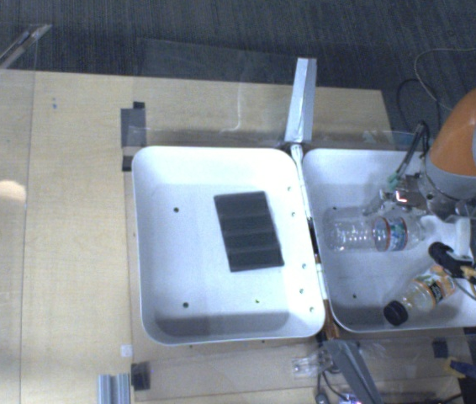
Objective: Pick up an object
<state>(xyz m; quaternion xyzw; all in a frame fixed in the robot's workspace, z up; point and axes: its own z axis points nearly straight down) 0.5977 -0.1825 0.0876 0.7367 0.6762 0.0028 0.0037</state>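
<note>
A clear plastic bottle (360, 232) with a blue label lies on its side in the middle of the right bin (347, 171). A smaller bottle (419, 297) with a black cap lies near that bin's front right corner. My gripper (399, 199) hangs over the right bin, just behind the labelled end of the clear bottle and close to it. Whether it touches the bottle is unclear. A flat black ribbed pad (248, 231) lies in the middle of the left bin (150, 251).
The arm's orange band (461, 137) and grey body cover the right bin's far right corner. Cables (473, 272) trail along the bin's right side. A grey metal post (301, 99) stands behind the gap between the bins. Wooden bench (53, 225) stretches to the left.
</note>
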